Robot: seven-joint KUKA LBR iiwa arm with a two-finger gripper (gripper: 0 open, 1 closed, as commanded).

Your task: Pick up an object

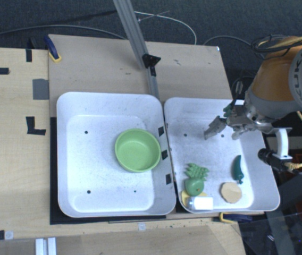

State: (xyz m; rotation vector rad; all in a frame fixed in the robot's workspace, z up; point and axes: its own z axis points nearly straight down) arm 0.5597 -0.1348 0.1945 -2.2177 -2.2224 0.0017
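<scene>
I see my tool (223, 130) over the upper part of the right bin (193, 110). Its two fingers are spread wide and nothing is between them. Below it the bin floor is bare, so at this place it can take nothing.

The things to pick are all in the lower part of the same bin. A dark green long piece (237, 168) lies near the right wall, and just below it is a round tan piece (231, 192). To their left there is a green leafy toy (195, 171) that touches a green round toy (194, 186), and a small white block (202, 202) on something yellow at the bottom edge. In the left bin (82, 110) a green bowl (137, 150) stands alone.

I think the step in hand is the approach, before any grasp. To do it well, I would choose the dark green long piece, because it is nearest to the tool and lies apart from the others. I would bring the tool straight above its middle, turn the fingers across its narrow side, and go down slowly. The right wall is close, so one finger may hit it. The two green toys touch each other, so there a finger may push one away.
</scene>
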